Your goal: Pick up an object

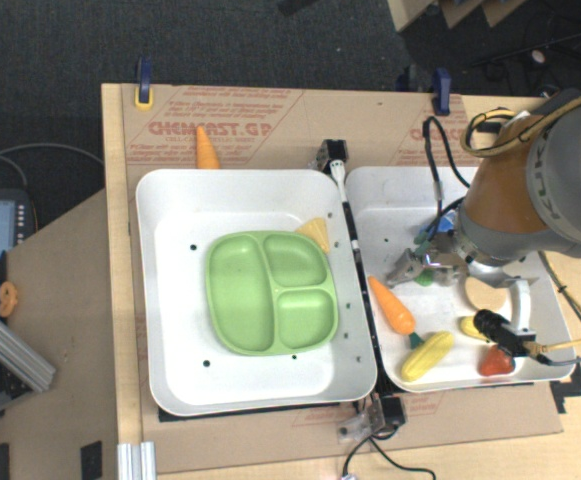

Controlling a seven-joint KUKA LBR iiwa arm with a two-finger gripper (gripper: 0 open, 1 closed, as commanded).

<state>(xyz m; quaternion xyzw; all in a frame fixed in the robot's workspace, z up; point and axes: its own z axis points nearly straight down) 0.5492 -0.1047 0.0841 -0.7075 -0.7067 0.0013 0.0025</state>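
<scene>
**Arm over right bin**

The gripper [422, 264] hangs low in the right bin [390, 193], near its centre; its opening cannot be judged. A carrot [393, 306] lies by that bin's left wall, corn [425, 356] at the front edge, and a red item [497, 363] near the front right corner. The left bin [170, 268] carries a green tray [270, 293].

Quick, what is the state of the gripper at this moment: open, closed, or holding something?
Gripper: cannot be told. It sits low in the right bin, near the carrot, and nothing is seen held.
</scene>
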